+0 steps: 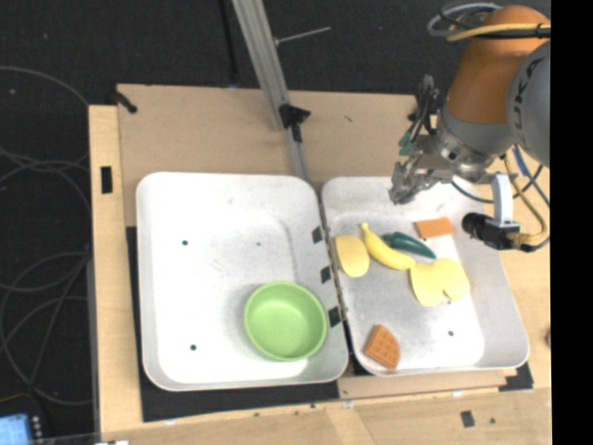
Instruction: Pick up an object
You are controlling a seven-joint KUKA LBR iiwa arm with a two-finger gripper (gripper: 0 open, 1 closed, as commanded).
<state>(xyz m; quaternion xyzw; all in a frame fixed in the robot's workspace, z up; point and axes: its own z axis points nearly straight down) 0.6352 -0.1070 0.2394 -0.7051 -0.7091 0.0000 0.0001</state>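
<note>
Over the back of the right bin (496, 336) hangs the gripper (404, 191), dark metal under the grey wrist and its orange band; whether it is clenched or released I cannot tell from up here. Nothing is seen in its grasp. Down in that bin lies a smooth, curved yellow banana (385, 249), its long axis slanting from upper left to lower right. A dark green, tapered piece (409, 244) touches its upper side. To the left lies a pale yellow oval piece (351, 255), to the lower right a bigger pale yellow lobed shape (437, 282). A flat orange square (434, 228) lies near the back, and a waffle-textured orange biscuit (382, 347) at the front. In the left bin (199, 221) there's a glossy round green bowl (285, 320), upright.
</note>
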